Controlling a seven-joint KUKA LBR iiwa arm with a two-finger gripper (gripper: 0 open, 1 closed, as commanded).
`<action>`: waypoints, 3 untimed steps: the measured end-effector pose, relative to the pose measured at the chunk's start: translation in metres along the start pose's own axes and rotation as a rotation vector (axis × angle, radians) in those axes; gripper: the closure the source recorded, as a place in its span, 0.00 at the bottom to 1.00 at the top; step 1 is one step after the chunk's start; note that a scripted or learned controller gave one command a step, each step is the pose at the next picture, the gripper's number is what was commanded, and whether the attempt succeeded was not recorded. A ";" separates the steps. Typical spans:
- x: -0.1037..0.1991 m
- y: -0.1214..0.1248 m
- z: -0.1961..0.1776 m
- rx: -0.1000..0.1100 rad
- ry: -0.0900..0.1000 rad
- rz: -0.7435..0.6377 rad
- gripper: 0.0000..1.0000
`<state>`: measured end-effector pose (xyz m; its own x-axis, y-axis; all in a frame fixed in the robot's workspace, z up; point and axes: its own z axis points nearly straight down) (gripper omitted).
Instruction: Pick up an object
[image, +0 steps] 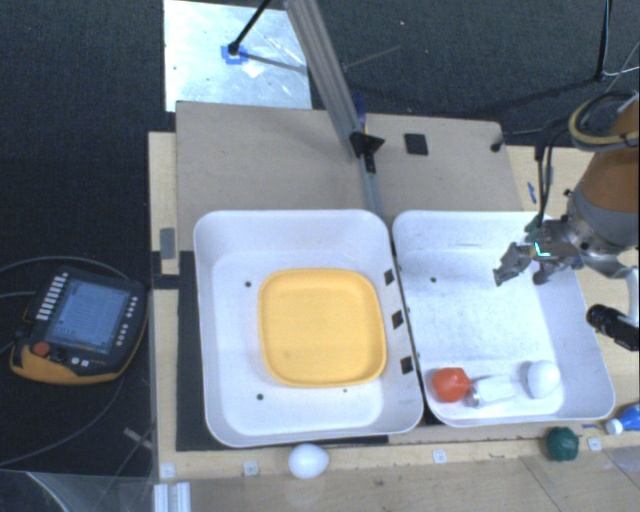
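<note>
Gripper (522, 264), mine: over right bin (470, 300), upper right part; whether open or shut, cannot tell. Red object (449, 383), white ball (542, 377): well apart, along bin's near edge.

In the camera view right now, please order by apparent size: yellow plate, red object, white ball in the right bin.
1. yellow plate, clearly largest.
2. red object and white ball: they look alike, so no ranking.

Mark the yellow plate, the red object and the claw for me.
Yellow plate (322, 326): camera view, its flat middle.
Red object (449, 383): camera view, its top.
Claw (520, 264): camera view, between its fingertips.
</note>
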<state>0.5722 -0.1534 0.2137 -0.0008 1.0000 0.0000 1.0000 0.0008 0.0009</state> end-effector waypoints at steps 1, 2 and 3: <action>0.000 0.000 0.000 0.000 0.000 0.000 0.00; 0.010 -0.004 0.052 0.004 0.001 0.000 0.00; 0.012 -0.012 0.097 0.004 0.001 0.001 0.00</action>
<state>0.5598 -0.1410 0.1164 -0.0002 1.0000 0.0005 1.0000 0.0002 -0.0030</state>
